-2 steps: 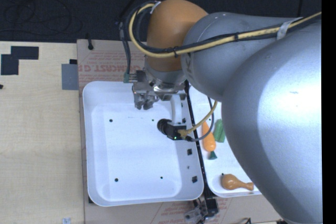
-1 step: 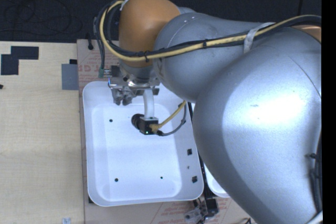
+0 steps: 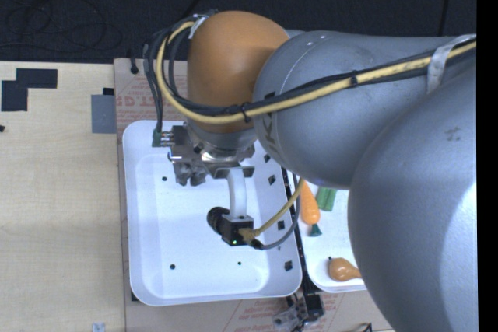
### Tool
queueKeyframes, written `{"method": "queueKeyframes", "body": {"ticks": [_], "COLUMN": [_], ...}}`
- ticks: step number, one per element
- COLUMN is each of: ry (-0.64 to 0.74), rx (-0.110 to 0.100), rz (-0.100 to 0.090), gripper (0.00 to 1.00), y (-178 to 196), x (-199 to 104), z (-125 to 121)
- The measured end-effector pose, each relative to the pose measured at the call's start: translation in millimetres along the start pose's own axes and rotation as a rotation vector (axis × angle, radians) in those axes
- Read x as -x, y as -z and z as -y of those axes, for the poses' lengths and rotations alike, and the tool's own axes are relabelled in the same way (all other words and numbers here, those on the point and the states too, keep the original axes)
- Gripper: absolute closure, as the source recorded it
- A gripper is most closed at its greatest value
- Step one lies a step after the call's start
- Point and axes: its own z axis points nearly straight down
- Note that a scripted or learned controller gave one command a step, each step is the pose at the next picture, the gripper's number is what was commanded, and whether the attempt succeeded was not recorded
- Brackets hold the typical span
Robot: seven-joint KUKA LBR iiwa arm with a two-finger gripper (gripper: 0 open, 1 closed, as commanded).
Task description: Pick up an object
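Observation:
My gripper (image 3: 189, 171) hangs over the far part of the left white bin (image 3: 148, 260), under the orange wrist band, and I see nothing held in it. In the right bin (image 3: 331, 285), an orange carrot-shaped thing (image 3: 310, 207) lies beside a green thing (image 3: 326, 199). A rounded orange-yellow thing (image 3: 343, 270) rests near that bin's front edge. The arm hides most of the right bin.
The grey arm fills the right side of the view and reaches across the divider (image 3: 294, 245) between the bins. Pale wooden bench top (image 3: 54, 190) lies left of the left bin, with dark patches (image 3: 101, 111) near its far edge.

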Motion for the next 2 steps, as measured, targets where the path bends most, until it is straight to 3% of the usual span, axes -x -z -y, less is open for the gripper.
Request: {"method": "queueKeyframes", "body": {"ticks": [1,2], "ry": [0.002,-0.003], "rx": [0.004,-0.005], "rz": [-0.002,0.005], "gripper": [1.0,1.0], "y": [61.7,0.4], "x": [-14.8,-13.1], "z": [71.9,71.1]}}
